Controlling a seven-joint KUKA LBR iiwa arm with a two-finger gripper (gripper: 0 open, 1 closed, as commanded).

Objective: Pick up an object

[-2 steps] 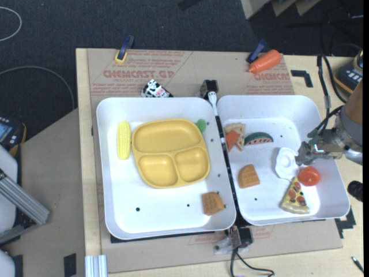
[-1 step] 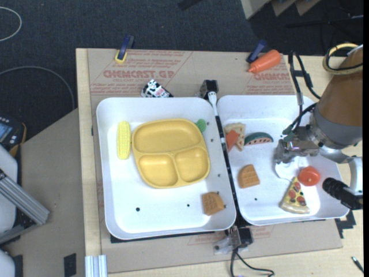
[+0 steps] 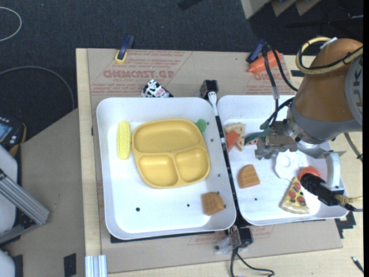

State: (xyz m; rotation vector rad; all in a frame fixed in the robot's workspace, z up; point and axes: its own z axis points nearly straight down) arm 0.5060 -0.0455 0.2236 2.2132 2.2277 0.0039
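A: Checking the gripper (image 3: 268, 149) — we couldn't tell if its jaws were spread or pinched.
B: Agreed. Brown bread piece (image 3: 248, 176) lay just below-left of the jaws, pizza slice (image 3: 296, 197) further right. We'd centre over the bread, then descend straight.

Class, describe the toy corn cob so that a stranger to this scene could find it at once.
Start at the left white bin, which holds a yellow divided plastic plate. Just left of that plate lies the yellow toy corn cob, lengthwise. It alone is long, thin and bumpy; the brown biscuit-like piece nearby is squat.
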